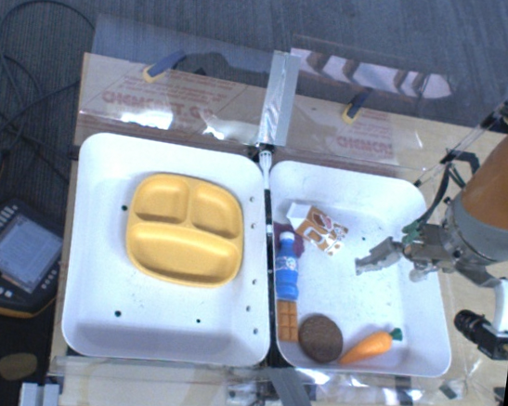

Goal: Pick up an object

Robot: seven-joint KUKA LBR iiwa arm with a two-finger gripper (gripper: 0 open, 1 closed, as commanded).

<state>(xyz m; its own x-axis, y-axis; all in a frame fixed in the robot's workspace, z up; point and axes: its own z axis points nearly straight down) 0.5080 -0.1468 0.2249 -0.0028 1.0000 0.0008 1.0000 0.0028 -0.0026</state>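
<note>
Noting an orange carrot with a green tip, lying slanted by the near right corner of the right bin. Noting a dark brown round disc just beside it on the left, sitting against the near edge. Noting an orange ridged block touching the disc's left side, hugging the bin's left edge. Noting a blue bottle with a white cap lying lengthwise just beyond the block, along the same edge, with something small and purple at its far end. Noting a white-and-orange printed packet lying tilted toward the far left corner.

Spotting the gripper, grey, hanging over bare white floor right of the bin's middle, well apart from the packet and the carrot; not managing to tell wide from narrow at this slant, and seeing nothing held in it. Following the grey arm, with its orange section, reaching in over the right edge.

Noting a yellow three-compartment plate sitting in the middle of the left bin, toward its far edge.

Taking in the bench beyond: brown board under clear sheeting, a metal strip running back between the bins. Seeing grey carpet farther off, black cables looping at left, a control pendant lying on the floor beside the left bin.
</note>
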